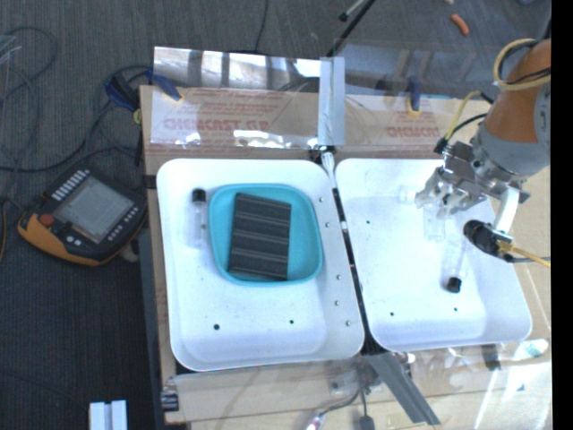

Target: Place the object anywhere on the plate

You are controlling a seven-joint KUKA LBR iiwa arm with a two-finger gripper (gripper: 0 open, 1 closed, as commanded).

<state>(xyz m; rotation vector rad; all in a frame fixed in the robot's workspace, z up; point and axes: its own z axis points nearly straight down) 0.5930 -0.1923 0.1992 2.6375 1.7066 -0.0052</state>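
A blue plate (307, 253) lies in the left bin (260, 334). On its middle rests a dark grey ribbed rectangular block (260, 236), lying flat. My gripper (445, 202) hangs over the back of the right bin (403, 312), well to the right of the plate, open with nothing between its fingers. A clear tube with a black cap (455, 270) lies in the right bin just below the gripper.
Another clear tube with a black cap (197, 211) lies in the left bin against the plate's left edge. A clear wall with cardboard (242, 119) stands behind the bins. A teach pendant (85, 215) sits on the floor at left.
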